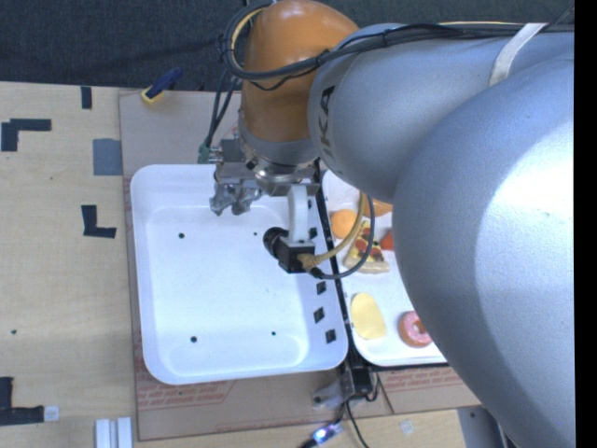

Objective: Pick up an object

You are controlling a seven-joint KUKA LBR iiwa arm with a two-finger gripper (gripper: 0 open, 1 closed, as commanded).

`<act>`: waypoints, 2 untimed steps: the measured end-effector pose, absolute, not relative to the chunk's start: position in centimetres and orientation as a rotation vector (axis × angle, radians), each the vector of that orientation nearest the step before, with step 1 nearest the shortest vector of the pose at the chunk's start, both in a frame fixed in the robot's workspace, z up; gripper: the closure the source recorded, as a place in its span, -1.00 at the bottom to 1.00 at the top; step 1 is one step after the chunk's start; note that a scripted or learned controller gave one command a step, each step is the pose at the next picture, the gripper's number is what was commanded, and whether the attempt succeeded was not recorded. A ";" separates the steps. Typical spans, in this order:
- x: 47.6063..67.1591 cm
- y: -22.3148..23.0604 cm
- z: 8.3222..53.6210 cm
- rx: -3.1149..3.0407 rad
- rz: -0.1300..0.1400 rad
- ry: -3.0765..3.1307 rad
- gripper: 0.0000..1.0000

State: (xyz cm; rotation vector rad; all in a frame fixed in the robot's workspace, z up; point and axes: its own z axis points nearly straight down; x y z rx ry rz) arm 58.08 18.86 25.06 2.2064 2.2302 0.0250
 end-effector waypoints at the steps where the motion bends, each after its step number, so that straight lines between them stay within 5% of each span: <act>1: 56.2 23.6 20.7 2.217 -0.008 2.230 1.00; 2: 54.0 23.4 36.2 2.213 0.023 2.224 1.00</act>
